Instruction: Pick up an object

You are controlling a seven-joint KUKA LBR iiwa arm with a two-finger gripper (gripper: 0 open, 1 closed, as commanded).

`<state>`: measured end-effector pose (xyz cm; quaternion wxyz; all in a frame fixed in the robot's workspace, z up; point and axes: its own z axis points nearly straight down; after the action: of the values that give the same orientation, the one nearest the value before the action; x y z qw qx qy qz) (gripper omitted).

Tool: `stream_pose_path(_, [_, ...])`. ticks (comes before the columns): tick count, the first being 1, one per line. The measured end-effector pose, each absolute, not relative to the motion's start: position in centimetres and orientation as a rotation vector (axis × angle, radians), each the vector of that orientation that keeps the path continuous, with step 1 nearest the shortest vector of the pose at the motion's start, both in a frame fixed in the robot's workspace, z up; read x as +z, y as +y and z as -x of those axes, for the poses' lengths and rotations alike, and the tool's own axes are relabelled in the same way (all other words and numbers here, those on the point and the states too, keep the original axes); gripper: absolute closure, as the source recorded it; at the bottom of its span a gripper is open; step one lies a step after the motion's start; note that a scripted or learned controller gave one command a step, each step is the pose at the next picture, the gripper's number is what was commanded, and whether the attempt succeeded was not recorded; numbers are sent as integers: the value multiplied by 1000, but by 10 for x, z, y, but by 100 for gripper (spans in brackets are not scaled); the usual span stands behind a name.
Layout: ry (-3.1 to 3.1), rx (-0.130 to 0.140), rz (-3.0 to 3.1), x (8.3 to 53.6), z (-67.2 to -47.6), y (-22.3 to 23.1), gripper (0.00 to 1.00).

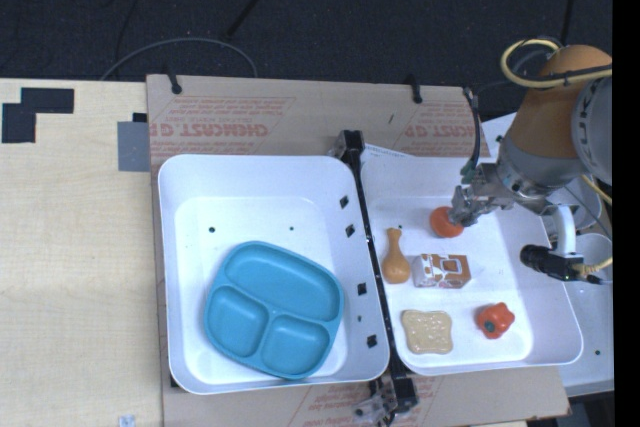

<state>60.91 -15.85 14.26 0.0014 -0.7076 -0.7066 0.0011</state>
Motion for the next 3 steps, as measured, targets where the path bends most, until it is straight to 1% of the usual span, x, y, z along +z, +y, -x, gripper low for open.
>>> stream_pose_path(2, [-2226, -3, 2220, 240, -601, -144, 100])
stream_pose_path(3, [-2225, -2, 2221, 280, -602, -145, 100])
